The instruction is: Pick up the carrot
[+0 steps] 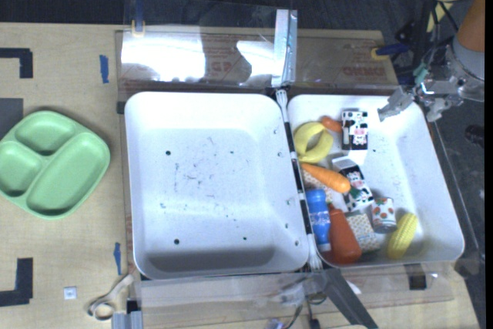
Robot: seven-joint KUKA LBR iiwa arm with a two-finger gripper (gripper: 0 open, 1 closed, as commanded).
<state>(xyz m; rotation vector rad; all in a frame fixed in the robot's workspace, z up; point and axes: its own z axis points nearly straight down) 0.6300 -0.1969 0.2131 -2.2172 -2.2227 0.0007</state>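
The carrot [325, 177] is orange and tapered. It lies at a slant in the right bin [431, 189], close to the bin's left wall, with its thick end toward the middle. My gripper [411, 109] hangs over the far right corner of that bin, well away from the carrot, up and to its right. Its fingers are spread and open, with nothing between them.
Packed around the carrot are a yellow banana toy [312, 139], a small orange piece [330, 122], two cow-patterned boxes [354, 127], a blue bottle [317, 213], a red bottle [344, 236], a small can [383, 213] and a yellow lemon [403, 233]. The left bin [208, 166] adjoins; a green divided plate [50, 163] sits far left.
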